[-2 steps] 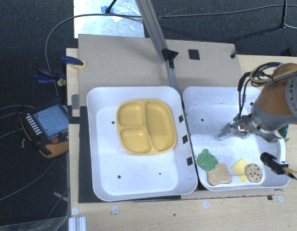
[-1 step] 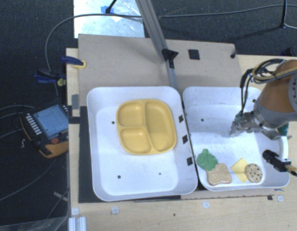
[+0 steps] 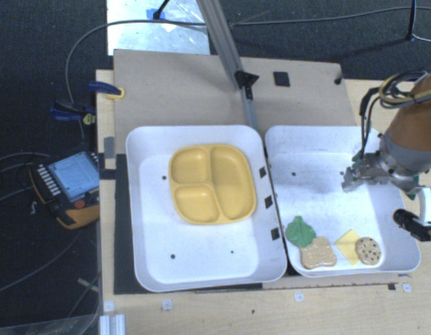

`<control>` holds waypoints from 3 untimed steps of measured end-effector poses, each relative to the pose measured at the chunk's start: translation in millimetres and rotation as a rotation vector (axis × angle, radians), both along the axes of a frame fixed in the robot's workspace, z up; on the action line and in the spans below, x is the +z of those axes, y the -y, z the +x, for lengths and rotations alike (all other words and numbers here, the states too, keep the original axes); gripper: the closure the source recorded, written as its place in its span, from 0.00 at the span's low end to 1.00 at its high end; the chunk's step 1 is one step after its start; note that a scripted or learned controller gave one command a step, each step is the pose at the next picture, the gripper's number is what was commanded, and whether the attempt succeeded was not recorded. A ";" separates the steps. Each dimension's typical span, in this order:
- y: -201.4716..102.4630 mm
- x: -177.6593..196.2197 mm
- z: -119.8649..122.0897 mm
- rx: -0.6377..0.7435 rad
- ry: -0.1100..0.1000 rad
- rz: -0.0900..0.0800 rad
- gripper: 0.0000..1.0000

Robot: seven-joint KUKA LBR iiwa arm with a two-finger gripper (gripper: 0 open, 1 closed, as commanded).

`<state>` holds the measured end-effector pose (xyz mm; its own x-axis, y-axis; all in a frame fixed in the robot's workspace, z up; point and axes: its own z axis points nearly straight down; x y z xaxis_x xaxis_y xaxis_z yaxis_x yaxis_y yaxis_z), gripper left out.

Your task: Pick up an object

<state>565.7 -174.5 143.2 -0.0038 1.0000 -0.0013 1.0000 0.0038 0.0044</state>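
Observation:
In the right bin (image 3: 320,166) several toy foods lie along the near edge: a green leafy piece (image 3: 299,230), a tan slice of toast (image 3: 318,254), a yellow cheese wedge (image 3: 347,244) and a speckled cookie (image 3: 368,250). My gripper (image 3: 353,178) hangs over the right half of that bin, farther back than the foods and apart from them. Nothing shows in its grasp.
The left bin (image 3: 153,250) holds a yellow three-compartment plate (image 3: 211,184). A slanted metal pole (image 3: 226,37) crosses the back of the bench. Clamps and a handheld device (image 3: 69,180) lie off the bench to the left. The arm's grey and orange wrist (image 3: 414,128) stands above the right bin's far right edge.

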 end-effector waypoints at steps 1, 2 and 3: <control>3.1 43.8 -0.6 0.001 0.001 0.000 1.00; 3.2 68.4 0.8 0.002 0.001 0.000 1.00; -53.4 68.1 0.5 0.006 -0.003 0.002 1.00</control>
<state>566.2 -121.1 211.3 -0.0094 1.0000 0.0012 1.0000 0.0094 0.0014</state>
